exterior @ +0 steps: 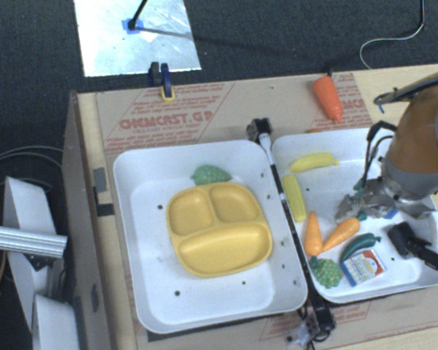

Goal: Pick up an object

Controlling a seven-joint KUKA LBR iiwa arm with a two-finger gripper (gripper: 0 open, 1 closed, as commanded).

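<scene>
The right bin (422, 278) holds a yellow banana (313, 162), a corn cob (292, 193), two orange carrots (312, 232) (341, 234), a green broccoli floret (326, 272), a dark green pepper (358, 245) and a small red, white and blue carton (363, 267). My gripper (355, 205) is low in the middle of this bin, just above the upper end of the right-hand carrot. Nothing is visibly held in it. The arm comes in from the right over the bin's far right side.
The left bin (159, 300) holds a yellow divided plate (218, 228) with a green leafy piece (210, 174) behind it. Another orange carrot (327, 97) lies on the cardboard behind the right bin. A blue clamp (162, 76) sits at the bench's back edge.
</scene>
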